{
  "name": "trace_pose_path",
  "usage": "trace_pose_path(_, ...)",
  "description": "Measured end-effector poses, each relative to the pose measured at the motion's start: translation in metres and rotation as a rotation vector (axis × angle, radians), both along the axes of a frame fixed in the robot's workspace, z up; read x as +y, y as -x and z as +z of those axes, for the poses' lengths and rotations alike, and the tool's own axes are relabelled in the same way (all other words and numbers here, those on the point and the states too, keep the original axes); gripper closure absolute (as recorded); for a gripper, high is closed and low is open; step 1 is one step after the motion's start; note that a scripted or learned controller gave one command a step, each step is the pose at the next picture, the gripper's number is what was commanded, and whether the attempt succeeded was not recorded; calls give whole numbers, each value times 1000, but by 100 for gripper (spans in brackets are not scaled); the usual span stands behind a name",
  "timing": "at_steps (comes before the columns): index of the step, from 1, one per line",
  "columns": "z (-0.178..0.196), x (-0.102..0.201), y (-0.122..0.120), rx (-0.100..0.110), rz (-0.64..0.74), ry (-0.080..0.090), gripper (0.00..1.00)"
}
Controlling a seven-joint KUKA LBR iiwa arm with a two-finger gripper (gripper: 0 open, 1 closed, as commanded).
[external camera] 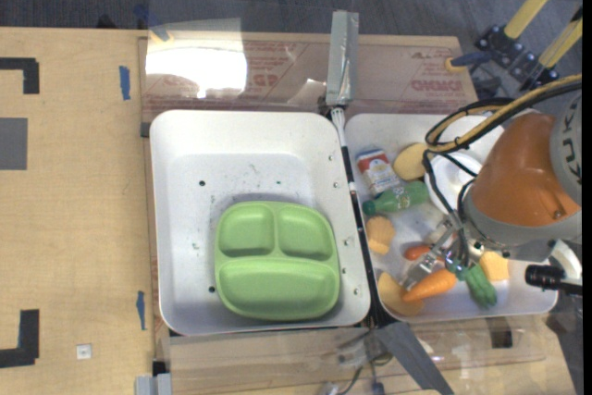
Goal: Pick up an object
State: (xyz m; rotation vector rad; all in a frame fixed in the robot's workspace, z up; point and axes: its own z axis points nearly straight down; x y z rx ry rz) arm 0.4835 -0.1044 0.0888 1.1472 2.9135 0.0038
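The gripper [442, 256], its opening not discernible, is seen just above the carrot [431, 286] in the right bin [518, 308]; a light, stiff, slippery toy, judged best gripped mid-body.

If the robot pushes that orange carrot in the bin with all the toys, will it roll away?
Probably a little. The carrot looks long, rounded and tapered, so it would likely roll in a curve, not straight. It lies close among other toys and near the bin's wall, which should stop it soon. It looks like smooth plastic, so it may be light and slippery.
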Motion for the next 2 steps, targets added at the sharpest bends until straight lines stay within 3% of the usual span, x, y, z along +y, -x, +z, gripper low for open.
trace_pose_path(1, 0, 9, 0, -3, -210, -1, 0)
trace_pose_path(2, 0, -16, -25, 0, -397, -4, 0)
